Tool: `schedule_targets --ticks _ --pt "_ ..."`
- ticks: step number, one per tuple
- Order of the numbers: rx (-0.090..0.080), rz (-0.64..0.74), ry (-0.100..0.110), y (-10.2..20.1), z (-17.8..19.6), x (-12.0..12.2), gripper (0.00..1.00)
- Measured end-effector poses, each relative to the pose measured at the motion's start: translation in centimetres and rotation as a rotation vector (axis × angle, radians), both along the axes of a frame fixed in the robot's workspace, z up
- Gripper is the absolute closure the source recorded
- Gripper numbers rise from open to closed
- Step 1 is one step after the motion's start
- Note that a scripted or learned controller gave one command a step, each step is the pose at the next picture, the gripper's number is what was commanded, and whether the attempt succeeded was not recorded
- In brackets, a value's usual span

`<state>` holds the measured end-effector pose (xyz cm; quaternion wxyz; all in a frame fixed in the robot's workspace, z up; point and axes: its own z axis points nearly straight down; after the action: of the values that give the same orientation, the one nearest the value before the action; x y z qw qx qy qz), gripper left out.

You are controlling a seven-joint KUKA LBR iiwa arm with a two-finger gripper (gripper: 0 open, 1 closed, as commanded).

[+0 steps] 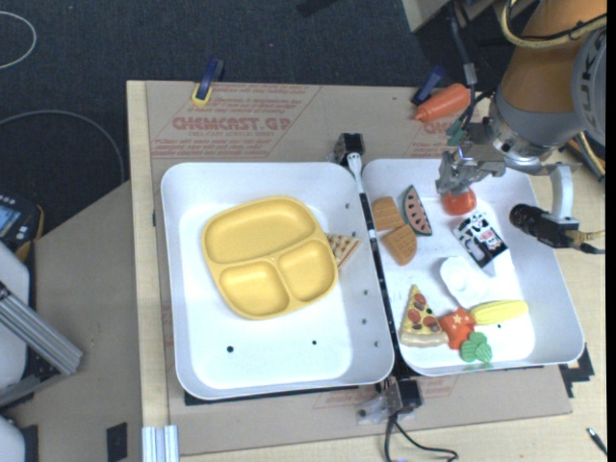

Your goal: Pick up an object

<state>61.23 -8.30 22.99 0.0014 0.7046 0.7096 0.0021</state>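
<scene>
The gripper [459,183] sits low over the right bin [549,287], fingers seemingly clenched on a small red toy [459,200], though the view is unclear. A watermelon slice [417,210] and black-and-white packet [479,238] lie just beside; the yellow divided plate [269,256] fills the left bin [192,345].

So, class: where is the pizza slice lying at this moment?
In the camera view, the pizza slice lies in the right bin, near its front-left corner, just left of the red and green toy vegetables and below the white piece.
</scene>
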Motion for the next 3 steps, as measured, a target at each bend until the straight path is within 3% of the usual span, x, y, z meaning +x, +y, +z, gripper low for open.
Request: schedule_targets --ticks 1,2,3 --pt "0.001 0.000 0.000 5.4 0.0 2.6 1.00" --pt "0.001 0.000 0.001 11.2 0.5 3.2 1.00" --pt "-0.001 -0.006 0.008 11.6 -1.6 3.7 1.00"
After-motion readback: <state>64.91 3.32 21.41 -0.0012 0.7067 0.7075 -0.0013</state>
